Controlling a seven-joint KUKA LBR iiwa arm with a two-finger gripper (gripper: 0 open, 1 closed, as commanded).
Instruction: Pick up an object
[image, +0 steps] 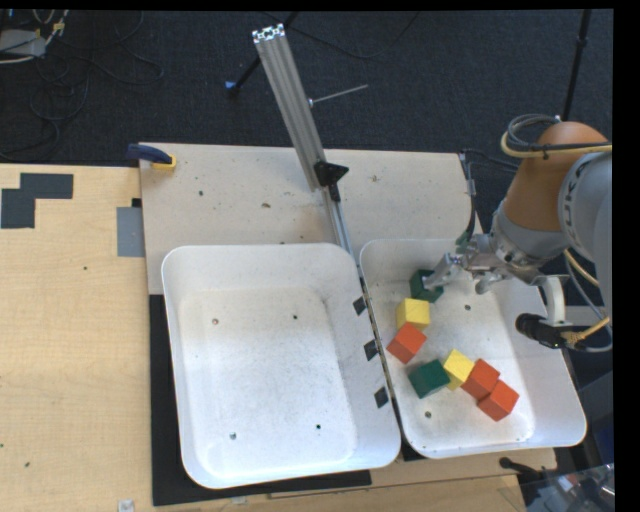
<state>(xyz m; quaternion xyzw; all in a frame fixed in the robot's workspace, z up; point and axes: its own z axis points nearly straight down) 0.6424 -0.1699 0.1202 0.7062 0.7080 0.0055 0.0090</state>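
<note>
The right bin (540, 425) holds several small blocks. A dark green block (423, 287) lies at its upper left, with a yellow block (413, 312) and an orange block (406, 343) just below it. Lower down sit a green block (428, 378), a second yellow block (458, 366) and two red-orange blocks (481, 378) (499, 399) in a cluster. My gripper (466, 275) hangs over the bin's upper part, just right of the dark green block. Its fingers stand apart with nothing between them.
The left bin (185, 275) lies beside the right one, with black clips (370, 348) along their shared edge. A slanted aluminium bar (295, 100) rises behind the bins. A blue and yellow clamp (152, 155) sits at the bench's far left corner.
</note>
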